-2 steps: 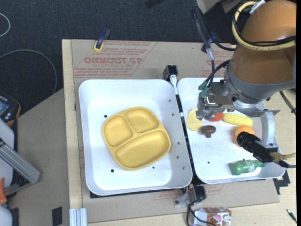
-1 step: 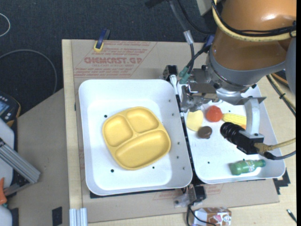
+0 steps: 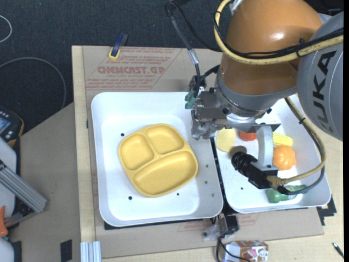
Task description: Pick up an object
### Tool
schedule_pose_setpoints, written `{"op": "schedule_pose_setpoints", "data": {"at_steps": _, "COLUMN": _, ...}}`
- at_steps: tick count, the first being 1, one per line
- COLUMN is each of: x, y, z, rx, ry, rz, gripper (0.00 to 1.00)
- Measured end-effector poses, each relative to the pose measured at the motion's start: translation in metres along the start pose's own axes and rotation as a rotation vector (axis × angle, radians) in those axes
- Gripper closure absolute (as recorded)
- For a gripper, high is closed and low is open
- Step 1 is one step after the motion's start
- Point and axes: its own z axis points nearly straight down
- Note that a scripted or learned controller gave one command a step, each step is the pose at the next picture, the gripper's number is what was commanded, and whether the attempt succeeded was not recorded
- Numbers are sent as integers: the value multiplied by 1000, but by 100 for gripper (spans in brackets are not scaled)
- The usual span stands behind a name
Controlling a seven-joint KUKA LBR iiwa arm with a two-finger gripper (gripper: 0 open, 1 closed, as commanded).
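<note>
Objects for picking lie in the right bin [image 3: 311,198]: a pale yellow round piece [image 3: 225,140], a red piece [image 3: 248,136], a yellow piece [image 3: 282,140], an orange ball-like item [image 3: 284,157] and a green item [image 3: 279,196] near the front wall. Left bin [image 3: 103,146] holds a yellow divided tray [image 3: 158,159]. Above the seam between both bins hangs the arm's wrist, and the claw [image 3: 204,125] sits below it; its state cannot be told.

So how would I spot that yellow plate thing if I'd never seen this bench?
Find the left white bin. The yellow divided tray lies in its middle, split into three compartments. It is large, unlike the small toy foods crowded in the right bin.
</note>
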Motion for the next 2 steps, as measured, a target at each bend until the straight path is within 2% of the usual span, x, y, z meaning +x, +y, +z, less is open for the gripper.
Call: {"op": "schedule_pose_setpoints", "data": {"at_steps": 2, "x": -1, "y": 1, "z": -22, "rx": -7, "ry": 0, "rz": 0, "gripper": 100}}
